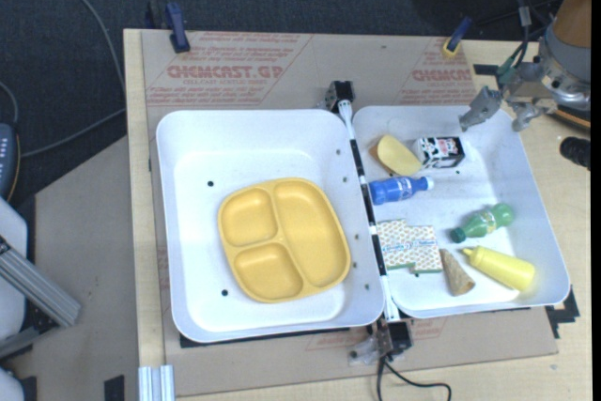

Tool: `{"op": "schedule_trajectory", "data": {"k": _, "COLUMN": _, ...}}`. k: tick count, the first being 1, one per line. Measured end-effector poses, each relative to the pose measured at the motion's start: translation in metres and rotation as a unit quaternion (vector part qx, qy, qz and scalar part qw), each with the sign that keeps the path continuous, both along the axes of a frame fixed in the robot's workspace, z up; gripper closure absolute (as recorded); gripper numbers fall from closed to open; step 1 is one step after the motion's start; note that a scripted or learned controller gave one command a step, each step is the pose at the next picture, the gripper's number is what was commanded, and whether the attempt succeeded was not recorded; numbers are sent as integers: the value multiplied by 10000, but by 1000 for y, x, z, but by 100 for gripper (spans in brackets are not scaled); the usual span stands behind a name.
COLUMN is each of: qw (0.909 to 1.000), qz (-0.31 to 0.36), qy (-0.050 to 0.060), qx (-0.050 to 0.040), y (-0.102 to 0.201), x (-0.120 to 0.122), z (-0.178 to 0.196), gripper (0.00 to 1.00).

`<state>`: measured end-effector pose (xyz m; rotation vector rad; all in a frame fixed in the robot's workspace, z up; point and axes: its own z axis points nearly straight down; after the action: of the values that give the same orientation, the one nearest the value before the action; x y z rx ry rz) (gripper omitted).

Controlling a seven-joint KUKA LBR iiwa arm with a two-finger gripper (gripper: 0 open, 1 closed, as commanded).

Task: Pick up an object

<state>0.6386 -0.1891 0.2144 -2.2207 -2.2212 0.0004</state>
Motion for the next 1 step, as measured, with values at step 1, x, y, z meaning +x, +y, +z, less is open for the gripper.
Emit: {"op": "schedule_trajectory", "data": {"k": 1, "qw": 10000, "qz": 3, "qy": -91, "qx": -19, "y": 21, "x": 30, "z": -109, "gripper": 0}}
